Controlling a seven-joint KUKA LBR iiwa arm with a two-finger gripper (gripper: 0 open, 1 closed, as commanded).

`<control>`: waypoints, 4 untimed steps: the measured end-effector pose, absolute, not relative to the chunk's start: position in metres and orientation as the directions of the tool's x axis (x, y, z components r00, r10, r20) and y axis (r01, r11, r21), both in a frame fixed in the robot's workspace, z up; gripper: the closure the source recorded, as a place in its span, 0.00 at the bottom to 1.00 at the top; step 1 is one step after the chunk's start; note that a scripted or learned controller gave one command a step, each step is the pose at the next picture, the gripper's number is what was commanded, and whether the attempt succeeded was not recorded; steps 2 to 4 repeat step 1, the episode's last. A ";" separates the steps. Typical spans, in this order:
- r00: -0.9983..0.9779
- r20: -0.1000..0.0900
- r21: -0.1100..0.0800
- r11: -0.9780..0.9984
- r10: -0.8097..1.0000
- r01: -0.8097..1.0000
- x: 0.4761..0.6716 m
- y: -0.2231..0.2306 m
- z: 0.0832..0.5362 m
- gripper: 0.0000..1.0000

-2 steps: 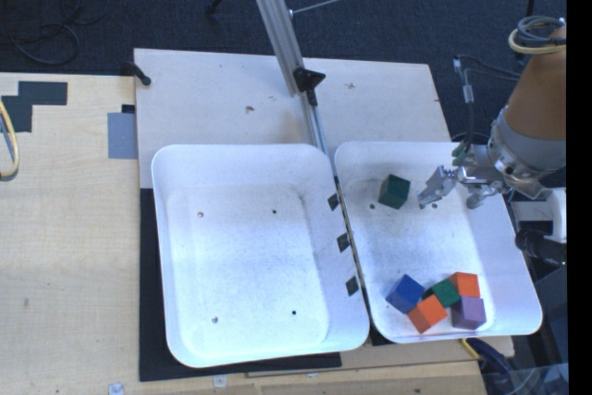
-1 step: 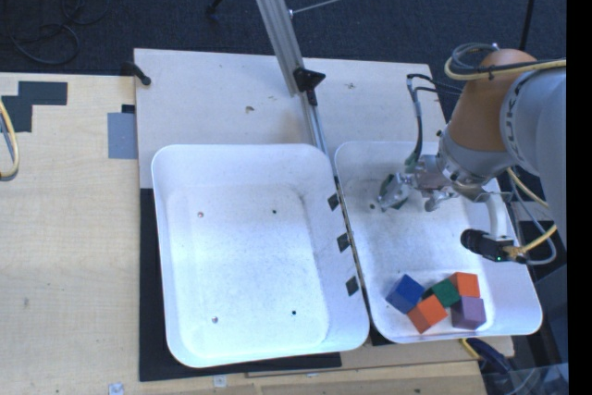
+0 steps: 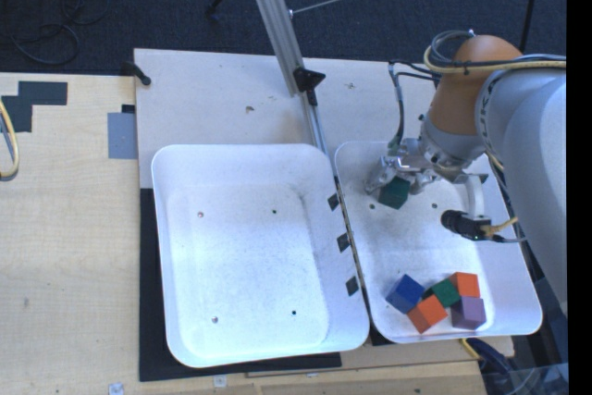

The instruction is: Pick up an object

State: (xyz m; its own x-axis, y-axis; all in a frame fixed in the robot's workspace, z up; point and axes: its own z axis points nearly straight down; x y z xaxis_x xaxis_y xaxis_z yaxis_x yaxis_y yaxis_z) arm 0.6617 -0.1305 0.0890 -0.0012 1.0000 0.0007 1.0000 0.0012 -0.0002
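My gripper [image 3: 392, 186] hangs over the upper part of the right bin [image 3: 418, 245], reaching in from the right. A dark green block [image 3: 394, 193] sits between its fingers, lifted off the bin floor. At the near end of the same bin lies a cluster of blocks: a blue one [image 3: 404, 292], an orange one [image 3: 426, 313], a green one [image 3: 447, 292], a second orange one [image 3: 467, 283] and a purple one [image 3: 469, 312].
The left bin [image 3: 242, 250] lies beside the right one, split from it by a ridge with black clips [image 3: 343, 241]. A slanted aluminium bar [image 3: 277, 23] rises behind the bins. The arm's grey body and cables [image 3: 476, 225] crowd the right side.
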 end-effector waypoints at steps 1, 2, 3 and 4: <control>-0.005 -0.001 -0.004 0.005 1.000 1.000 0.660 -0.131 0.100 1.00; -0.005 -0.001 -0.004 0.005 1.000 1.000 0.660 -0.131 0.100 1.00; -0.005 -0.001 -0.004 0.005 1.000 1.000 0.660 -0.131 0.100 1.00; -0.005 -0.001 -0.004 0.005 1.000 1.000 0.660 -0.131 0.100 1.00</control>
